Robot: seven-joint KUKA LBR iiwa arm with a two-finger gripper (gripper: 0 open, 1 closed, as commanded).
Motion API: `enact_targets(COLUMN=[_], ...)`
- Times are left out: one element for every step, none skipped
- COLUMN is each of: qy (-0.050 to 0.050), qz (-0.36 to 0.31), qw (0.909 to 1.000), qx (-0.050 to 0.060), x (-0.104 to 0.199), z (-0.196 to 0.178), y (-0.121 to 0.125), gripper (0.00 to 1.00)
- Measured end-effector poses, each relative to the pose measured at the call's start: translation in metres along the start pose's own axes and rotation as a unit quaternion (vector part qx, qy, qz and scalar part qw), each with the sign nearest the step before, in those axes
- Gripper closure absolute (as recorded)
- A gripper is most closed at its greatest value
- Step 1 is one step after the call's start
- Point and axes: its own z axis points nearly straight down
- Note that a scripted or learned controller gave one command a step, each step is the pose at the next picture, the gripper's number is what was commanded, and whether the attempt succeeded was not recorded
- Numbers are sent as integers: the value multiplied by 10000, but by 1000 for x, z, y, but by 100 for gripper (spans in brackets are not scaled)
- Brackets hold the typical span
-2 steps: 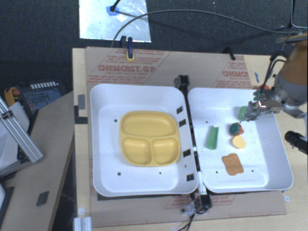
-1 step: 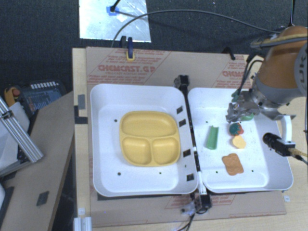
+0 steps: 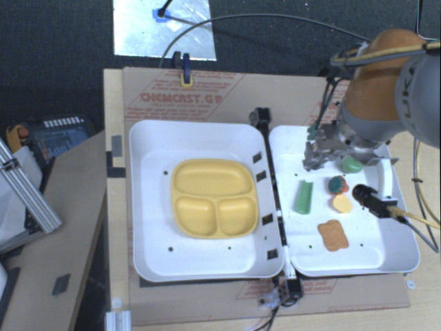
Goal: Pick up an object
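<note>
The claw (image 3: 315, 158) hangs low over the back of the right bin (image 3: 289, 143), beneath the grey arm (image 3: 386, 95) with its orange band; its metal tip is a dark tangle from this angle, and I cannot tell whether it is apart or together, nor whether anything sits in it. Just beside it, toward the arm, a rounded green piece (image 3: 353, 164) lies on the bin floor. Nearer the front of the same bin come a flat green stick (image 3: 304, 196), upright-rectangular in outline, then a small dark teal and red lump (image 3: 337, 184) touching a yellow, rounded piece (image 3: 342, 204), and closest to the front edge a tan, biscuit-like slab (image 3: 333, 235) with a rough, speckled face. These loose pieces are the things to be picked, all resting in the right bin (none lifted, as far as can be seen). A black cylindrical part (image 3: 365, 198) with a cable juts over the bin's right side.

The left bin (image 3: 148, 185), smooth white plastic with rounded corners, holds a yellow tray (image 3: 214, 197) of matte plastic, divided into one long compartment at the back and two smaller ones in front. Both bins sit side by side on a cardboard sheet (image 3: 200, 92) with red print, laid on the counter (image 3: 76, 205).
</note>
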Motion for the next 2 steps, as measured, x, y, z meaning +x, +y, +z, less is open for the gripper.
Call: enact_targets(qy=[3, 4], qz=[-4, -4], qw=[10000, 10000], qx=[-1, 4], x=[51, 111], z=[-7, -9], y=[-6, -6], gripper=[100, 100])
